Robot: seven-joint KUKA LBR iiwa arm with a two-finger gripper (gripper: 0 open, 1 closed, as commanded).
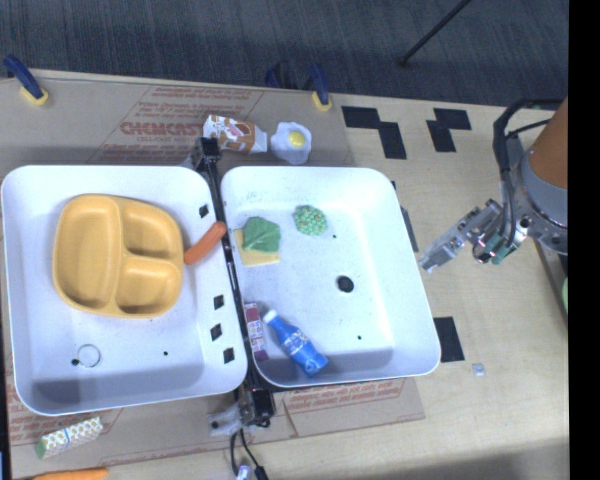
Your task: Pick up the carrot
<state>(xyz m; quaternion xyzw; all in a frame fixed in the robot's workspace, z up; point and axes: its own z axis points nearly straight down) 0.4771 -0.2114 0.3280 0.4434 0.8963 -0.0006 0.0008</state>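
Bins sit side by side on my bench. My left bin (40, 368) holds a yellow divided tray (118, 255), and the carrot (204, 244) lies tilted just beside the tray's right edge, near the divider between bins. My right bin (380, 308) holds a green-and-yellow toy (260, 240), a green ball (310, 219) and a blue bottle (296, 343). Farther right, outside both bins, my gripper (450, 251) hovers over the bench; whether it is apart or together, I cannot tell.

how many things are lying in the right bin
4: a yellow-and-green sandwich piece at its upper left, a green broccoli beside that, a blue bottle at the near wall, and a dark red packet left of the bottle.
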